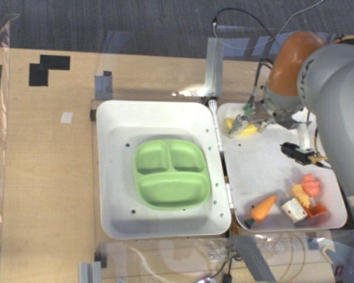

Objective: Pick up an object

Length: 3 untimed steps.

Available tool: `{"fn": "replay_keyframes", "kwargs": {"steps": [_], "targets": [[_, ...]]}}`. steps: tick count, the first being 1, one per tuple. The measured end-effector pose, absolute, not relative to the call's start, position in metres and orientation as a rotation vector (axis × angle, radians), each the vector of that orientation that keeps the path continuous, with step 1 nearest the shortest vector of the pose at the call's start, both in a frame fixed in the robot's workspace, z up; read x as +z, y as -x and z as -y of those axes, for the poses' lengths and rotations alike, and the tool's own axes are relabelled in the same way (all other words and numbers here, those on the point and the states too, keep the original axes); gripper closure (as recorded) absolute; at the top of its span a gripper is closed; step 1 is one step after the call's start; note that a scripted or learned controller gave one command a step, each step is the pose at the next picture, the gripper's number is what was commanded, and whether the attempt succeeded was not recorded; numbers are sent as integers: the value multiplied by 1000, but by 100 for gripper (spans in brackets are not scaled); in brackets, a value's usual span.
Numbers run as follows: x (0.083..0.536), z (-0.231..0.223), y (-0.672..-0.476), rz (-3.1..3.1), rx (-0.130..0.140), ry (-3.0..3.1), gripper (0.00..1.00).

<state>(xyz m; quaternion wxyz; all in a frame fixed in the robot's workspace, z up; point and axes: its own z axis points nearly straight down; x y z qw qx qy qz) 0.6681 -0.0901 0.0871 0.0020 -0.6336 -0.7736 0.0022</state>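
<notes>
My gripper (pixel 243 122) is low in the far left corner of the right bin (pixel 265 170), right over a yellow banana-like object (pixel 246 131). The yellow piece pokes out on both sides of the gripper, and its middle is hidden. Along the near edge of the same bin lie an orange carrot (pixel 263 207), a pink item (pixel 310 185), a small orange-yellow item (pixel 301 196), a white block (pixel 294 210) and a red piece (pixel 317 212). The grey arm with its orange band (pixel 292 61) comes in from the right.
The left bin (pixel 112 158) holds a green divided plate (pixel 171 174). A metal post (pixel 215 69) stands behind the ridge where the two bins meet. The wooden bench (pixel 41 158) stretches to the left.
</notes>
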Motion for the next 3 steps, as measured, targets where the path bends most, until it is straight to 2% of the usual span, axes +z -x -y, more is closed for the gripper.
{"fn": "replay_keyframes", "kwargs": {"steps": [1, 2, 3], "targets": [[87, 126, -668, 2451, 5, 1962, 0], [87, 94, -667, 2516, 11, 1875, 0], [97, 92, -667, 2517, 12, 1866, 100]]}}
